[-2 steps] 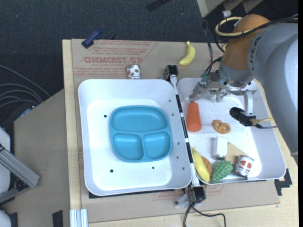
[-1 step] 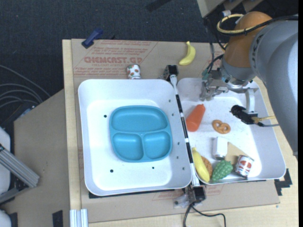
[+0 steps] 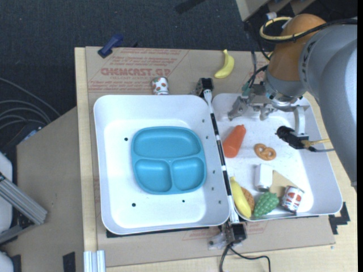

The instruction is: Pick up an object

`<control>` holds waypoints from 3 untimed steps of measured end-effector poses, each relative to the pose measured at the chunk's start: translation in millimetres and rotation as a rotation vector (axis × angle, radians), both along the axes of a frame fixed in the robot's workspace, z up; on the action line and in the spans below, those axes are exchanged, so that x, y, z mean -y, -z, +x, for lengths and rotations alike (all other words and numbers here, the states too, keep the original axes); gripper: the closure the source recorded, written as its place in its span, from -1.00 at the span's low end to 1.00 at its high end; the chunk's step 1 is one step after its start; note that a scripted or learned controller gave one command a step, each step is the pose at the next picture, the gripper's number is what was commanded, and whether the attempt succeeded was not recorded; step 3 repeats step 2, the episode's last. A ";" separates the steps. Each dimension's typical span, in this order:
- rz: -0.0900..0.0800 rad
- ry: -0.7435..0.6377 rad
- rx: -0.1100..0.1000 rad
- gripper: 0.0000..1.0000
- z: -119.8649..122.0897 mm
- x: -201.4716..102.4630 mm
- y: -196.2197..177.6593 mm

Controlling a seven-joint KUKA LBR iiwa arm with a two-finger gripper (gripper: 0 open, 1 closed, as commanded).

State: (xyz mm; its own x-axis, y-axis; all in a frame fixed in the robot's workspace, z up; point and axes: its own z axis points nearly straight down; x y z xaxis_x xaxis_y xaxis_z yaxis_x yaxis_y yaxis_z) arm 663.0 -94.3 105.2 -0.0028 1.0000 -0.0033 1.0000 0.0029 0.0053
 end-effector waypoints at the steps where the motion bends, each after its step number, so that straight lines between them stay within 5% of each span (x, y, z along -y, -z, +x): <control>1: 0.002 0.002 -0.005 -1.00 3.5 1.4 20.6; 2: 0.001 0.001 -0.002 1.00 4.3 1.1 9.9; 3: 0.001 0.001 -0.002 1.00 4.3 1.1 9.9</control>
